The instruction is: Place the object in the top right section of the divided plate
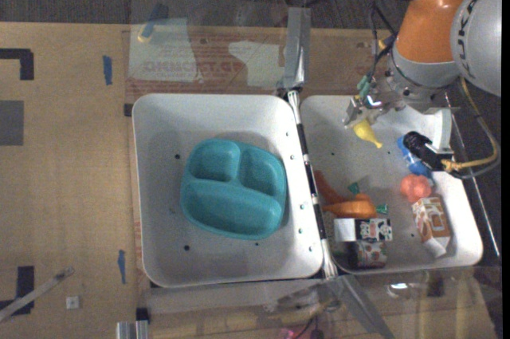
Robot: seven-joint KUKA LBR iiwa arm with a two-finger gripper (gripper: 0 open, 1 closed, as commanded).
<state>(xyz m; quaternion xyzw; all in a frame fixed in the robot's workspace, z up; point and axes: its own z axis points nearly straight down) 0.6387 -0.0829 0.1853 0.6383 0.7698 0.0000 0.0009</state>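
A teal divided plate (233, 190) lies in the middle of the left bin (159, 170), with two small sections along its far side and one large section nearer me. Its top right section (261, 170) holds nothing. My gripper (362, 110) hangs over the far part of the right bin (335, 146), below the orange band of the arm. A small yellow object (368, 133) sits right under the gripper's tip, touching or nearly touching it. Whether it is held cannot be made out.
The right bin also holds an orange ball (415, 187), a blue item (414, 163), a brown-and-white carton (430, 219), an orange carrot-like piece (351, 207) and a black-and-white box (362, 232). A metal divider (307, 170) separates the bins. Cables hang by the arm.
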